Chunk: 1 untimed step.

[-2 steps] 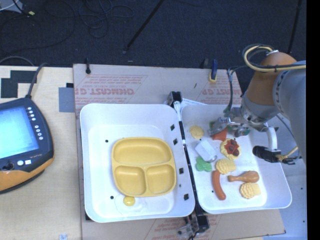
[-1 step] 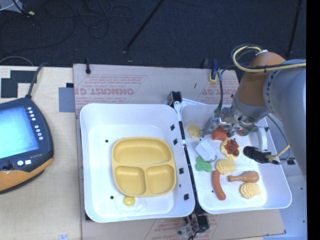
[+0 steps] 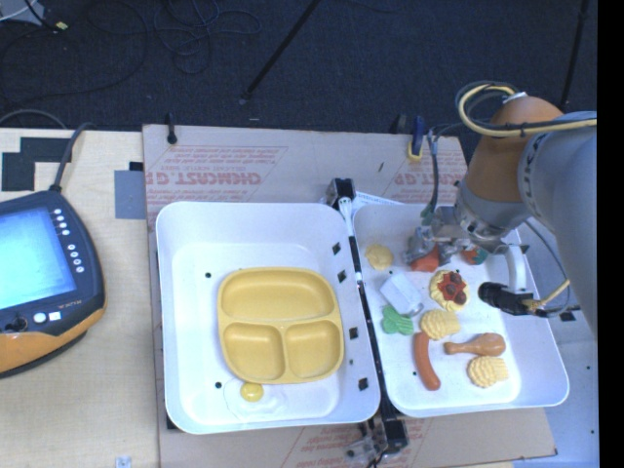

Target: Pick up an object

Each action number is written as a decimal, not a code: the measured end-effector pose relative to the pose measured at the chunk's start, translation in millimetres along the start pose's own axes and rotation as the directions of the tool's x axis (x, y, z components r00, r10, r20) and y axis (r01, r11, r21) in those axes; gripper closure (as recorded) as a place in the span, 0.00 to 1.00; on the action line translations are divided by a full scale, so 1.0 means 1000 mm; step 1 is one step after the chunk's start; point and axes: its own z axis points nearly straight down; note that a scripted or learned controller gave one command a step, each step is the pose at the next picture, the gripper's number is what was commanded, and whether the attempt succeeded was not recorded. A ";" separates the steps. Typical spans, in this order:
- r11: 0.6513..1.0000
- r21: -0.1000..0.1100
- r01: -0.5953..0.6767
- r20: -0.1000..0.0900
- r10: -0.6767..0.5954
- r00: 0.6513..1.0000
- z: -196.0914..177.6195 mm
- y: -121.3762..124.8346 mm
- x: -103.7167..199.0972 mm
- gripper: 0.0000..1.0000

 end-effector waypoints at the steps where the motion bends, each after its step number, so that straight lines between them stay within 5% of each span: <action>1: 1.000 -0.006 0.003 0.001 -0.003 1.000 -0.093 0.001 0.048 1.00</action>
